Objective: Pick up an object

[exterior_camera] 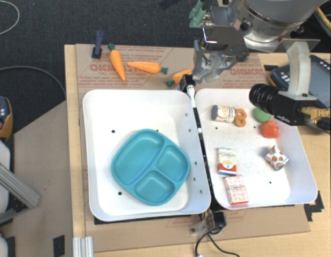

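My gripper (207,71) hangs over the far edge of the bench, just behind the seam between the two bins and next to a small carrot (181,77). Nothing shows in its grasp. The right bin (301,170) holds a small jar (224,113) lying on its side, a pretzel (240,118), a green piece (261,114), a red tomato (269,129), two small cartons (226,161) (236,190) and a white strawberry-print pack (276,158). In the left bin (95,116) lies a teal divided plate (150,166).
Two more carrots (117,63) (145,67) and a blue clip (97,44) lie on the cardboard behind the left bin. A black cylindrical device (275,105) reaches over the right bin's far right corner. The arm's body looms above the far right.
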`<state>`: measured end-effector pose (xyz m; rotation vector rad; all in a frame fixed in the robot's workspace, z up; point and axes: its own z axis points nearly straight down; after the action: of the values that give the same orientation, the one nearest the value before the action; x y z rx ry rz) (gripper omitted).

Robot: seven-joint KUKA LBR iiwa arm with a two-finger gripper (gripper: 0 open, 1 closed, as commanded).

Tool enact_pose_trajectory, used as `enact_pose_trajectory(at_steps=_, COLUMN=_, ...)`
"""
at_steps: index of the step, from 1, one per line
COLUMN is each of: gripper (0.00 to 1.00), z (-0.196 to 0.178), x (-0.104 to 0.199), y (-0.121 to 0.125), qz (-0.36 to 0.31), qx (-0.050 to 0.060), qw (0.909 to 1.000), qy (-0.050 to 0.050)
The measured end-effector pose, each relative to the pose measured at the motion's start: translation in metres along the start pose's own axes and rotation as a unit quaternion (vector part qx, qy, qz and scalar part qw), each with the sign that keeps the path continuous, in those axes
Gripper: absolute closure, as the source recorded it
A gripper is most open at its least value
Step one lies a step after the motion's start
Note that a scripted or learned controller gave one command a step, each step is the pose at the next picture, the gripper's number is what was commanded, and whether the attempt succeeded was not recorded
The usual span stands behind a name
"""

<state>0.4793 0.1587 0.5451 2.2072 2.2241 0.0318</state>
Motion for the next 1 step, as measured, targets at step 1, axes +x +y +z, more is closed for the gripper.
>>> enact_pose_trajectory(at_steps=1, gripper=1.00, z=0.2178, x=0.0465, y=-0.0067, qz=0.002, qx=0.019, qw=0.9998, qy=-0.008)
